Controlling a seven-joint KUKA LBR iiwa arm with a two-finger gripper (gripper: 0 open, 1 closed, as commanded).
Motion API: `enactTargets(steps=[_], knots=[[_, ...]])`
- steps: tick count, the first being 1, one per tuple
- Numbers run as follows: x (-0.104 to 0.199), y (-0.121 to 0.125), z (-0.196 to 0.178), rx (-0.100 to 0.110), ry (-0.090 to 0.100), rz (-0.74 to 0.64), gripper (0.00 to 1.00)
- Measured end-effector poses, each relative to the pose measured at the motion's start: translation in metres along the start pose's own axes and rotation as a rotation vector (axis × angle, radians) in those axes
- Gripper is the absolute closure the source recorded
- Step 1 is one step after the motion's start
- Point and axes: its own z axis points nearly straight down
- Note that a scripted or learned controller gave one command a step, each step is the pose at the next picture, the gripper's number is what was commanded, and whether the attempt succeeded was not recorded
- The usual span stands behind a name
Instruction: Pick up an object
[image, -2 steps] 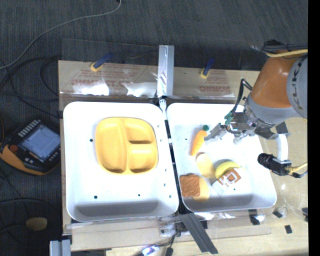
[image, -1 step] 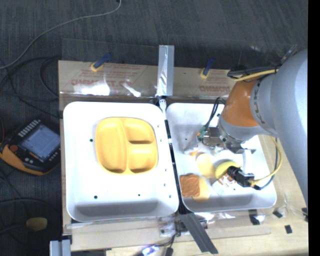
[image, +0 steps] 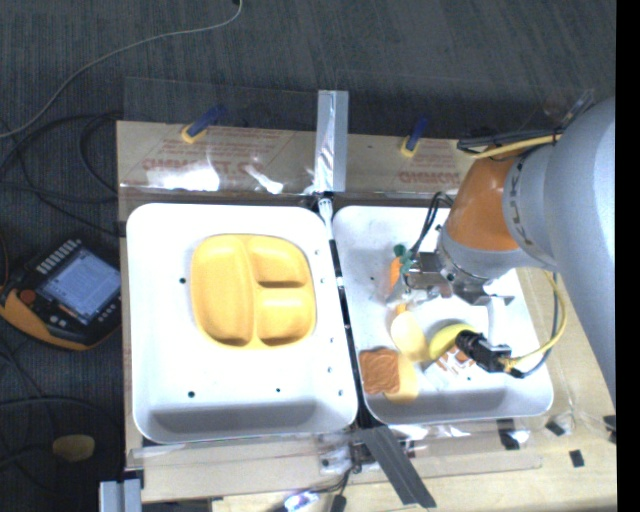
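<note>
Hand (image: 418, 272) low in the right bin (image: 500, 392), toward its far left part, at the end of the arm (image: 500, 205) coming in from the right. Cannot tell how far open, nor whether anything is in its hold: hidden from above by the wrist.

Just left of the hand, touching it or nearly so, a small orange piece (image: 396, 267) with a green tip, on the bin floor near the wall shared with the other bin. Nearer the camera, just below the hand, a pale round thing (image: 405, 327). Right against that, on its right, a banana (image: 445, 336), curved, flat on the floor. Farther toward the near left corner, a brown block (image: 378, 370), flat, with a yellowish bit at its right edge. All four in the right bin, none lifted.

In the left bin (image: 160, 385), well apart from the hand, a yellow plate (image: 253, 290) with three compartments, about the middle, flat.

Under both bins, the surface (image: 150, 150), brown at the far side, with plastic film over it and two blue clips (image: 203, 122) on its far edge. On the floor to the left, a handheld pendant (image: 65, 292) with a screen, orange-edged, with dark cables around it.
</note>
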Motion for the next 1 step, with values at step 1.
enactTargets(steps=[1], knots=[[0.0415, 0.0579, -0.0943, 0.013, -0.004, 0.04, 1.0]])
